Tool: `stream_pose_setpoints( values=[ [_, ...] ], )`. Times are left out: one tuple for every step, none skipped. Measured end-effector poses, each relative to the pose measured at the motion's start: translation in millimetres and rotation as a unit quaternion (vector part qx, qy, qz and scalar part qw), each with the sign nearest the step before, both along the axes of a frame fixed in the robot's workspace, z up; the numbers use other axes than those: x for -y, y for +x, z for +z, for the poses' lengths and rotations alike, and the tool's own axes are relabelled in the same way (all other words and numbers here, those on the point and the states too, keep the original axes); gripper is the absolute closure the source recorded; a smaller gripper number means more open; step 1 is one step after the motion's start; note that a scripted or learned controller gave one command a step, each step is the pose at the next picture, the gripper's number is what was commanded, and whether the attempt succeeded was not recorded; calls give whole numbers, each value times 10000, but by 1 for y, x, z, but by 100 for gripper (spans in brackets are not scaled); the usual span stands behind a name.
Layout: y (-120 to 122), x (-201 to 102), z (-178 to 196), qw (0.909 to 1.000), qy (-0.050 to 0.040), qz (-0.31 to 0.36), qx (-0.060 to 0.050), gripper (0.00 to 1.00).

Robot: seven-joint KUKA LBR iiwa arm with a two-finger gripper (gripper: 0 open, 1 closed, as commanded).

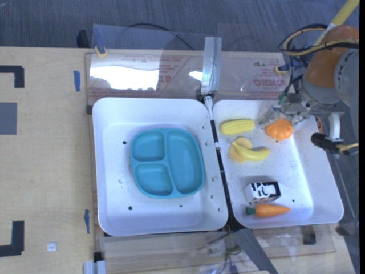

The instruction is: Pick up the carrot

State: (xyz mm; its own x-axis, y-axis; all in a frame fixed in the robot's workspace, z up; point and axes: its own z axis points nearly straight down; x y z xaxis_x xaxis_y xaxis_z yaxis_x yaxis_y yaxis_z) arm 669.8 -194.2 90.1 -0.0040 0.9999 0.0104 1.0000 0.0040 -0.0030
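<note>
The carrot (269, 210), orange with a green stub on its left end, lies flat near the front edge of the right bin (319, 201). My gripper (284, 114) is at the far side of that bin, right above a round orange fruit (279, 131). It is well away from the carrot, about a bin's depth behind it. The grey arm with its orange band (331, 50) comes in from the upper right.
In the right bin, a yellow corn cob (236, 127) and a banana (247, 151) lie at the left, and a black-and-white block (263, 190) sits just behind the carrot. The left bin (108, 153) holds a blue divided plate (167, 162). Cables (302, 39) loop beside the arm.
</note>
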Motion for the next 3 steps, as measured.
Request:
stream_pose_setpoints(
  values=[
    [-37,13,-2,9985,2,542,47,0],
    [-36,14,11,9985,-32,543,61,100],
    [-71,-55,84,9977,-41,-675,8,100]
  ],
)
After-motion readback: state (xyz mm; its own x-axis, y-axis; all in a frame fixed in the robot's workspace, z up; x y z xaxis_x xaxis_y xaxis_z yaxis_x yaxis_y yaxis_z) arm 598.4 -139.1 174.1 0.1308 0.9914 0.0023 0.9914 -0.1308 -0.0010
